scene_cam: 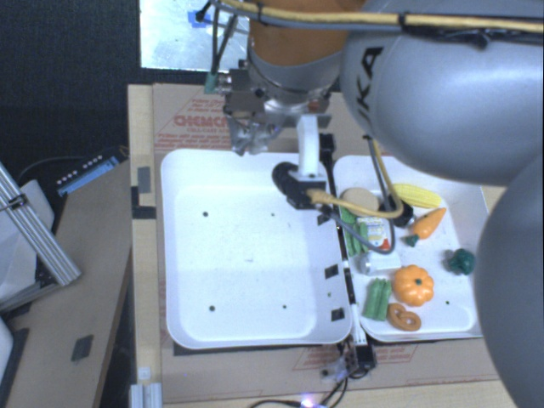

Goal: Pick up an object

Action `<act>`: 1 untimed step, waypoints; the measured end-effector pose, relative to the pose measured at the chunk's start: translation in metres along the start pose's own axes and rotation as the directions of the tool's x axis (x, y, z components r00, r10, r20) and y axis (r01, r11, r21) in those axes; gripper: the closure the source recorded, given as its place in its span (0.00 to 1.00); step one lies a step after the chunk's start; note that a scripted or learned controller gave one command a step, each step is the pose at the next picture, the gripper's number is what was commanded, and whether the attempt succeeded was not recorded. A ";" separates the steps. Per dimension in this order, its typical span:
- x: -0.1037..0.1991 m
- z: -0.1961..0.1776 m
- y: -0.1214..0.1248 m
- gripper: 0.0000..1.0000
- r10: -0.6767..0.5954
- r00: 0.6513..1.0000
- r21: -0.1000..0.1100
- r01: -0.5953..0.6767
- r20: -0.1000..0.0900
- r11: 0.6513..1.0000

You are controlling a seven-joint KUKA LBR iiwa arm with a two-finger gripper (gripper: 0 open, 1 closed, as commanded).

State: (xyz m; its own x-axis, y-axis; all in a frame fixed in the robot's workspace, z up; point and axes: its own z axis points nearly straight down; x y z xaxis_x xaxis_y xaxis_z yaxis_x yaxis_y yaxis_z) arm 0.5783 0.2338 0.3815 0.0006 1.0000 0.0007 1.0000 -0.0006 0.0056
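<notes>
Above far edge of left bin [246,262], jaws, spread unclear, pumpkin [413,284] in right bin [459,317]

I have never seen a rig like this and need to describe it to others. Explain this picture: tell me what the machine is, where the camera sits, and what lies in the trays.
This is one photo from a camera fixed above a bench, looking down at a slant. The big grey shape with an orange band is a robot arm reaching in from the picture's right. At its end is the gripper, the part meant to pick things up. It hangs over the far edge of the left bin, and from here I cannot tell whether it grips anything. Beside it, the right bin holds what look like toy foods: a corn cob, a carrot, a pumpkin, a pretzel and a small carton.
</notes>
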 end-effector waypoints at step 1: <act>-0.001 -0.002 0.094 1.00 0.000 1.000 -0.001 0.000 0.001 1.000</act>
State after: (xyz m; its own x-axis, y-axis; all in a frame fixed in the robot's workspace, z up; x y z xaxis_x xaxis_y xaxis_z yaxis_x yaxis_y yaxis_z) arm 0.6720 0.2326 0.3837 0.0006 1.0000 0.0002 1.0000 -0.0006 0.0070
